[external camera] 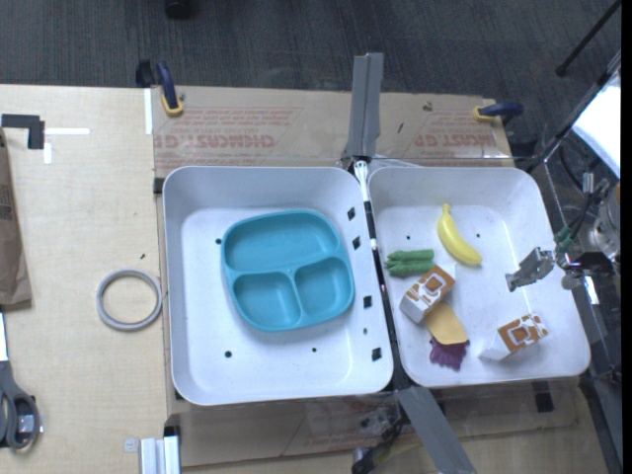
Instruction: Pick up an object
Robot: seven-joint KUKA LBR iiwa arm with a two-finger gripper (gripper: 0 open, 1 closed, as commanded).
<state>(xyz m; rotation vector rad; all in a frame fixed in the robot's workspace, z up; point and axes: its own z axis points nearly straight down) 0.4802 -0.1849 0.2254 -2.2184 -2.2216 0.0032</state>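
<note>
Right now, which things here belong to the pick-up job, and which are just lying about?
For the job: gripper, banana, green pod, two small cartons, purple piece.
Lying about: blue tray, tape ring, scissors, clamps.

Two bins [183, 265], one tray [286, 270], two cartons [427, 294] (orange-patterned).

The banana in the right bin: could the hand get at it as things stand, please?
Probably yes. The banana lies apart from the other items, bare bin floor lies between it and the hand, and nothing rests on it.
</note>
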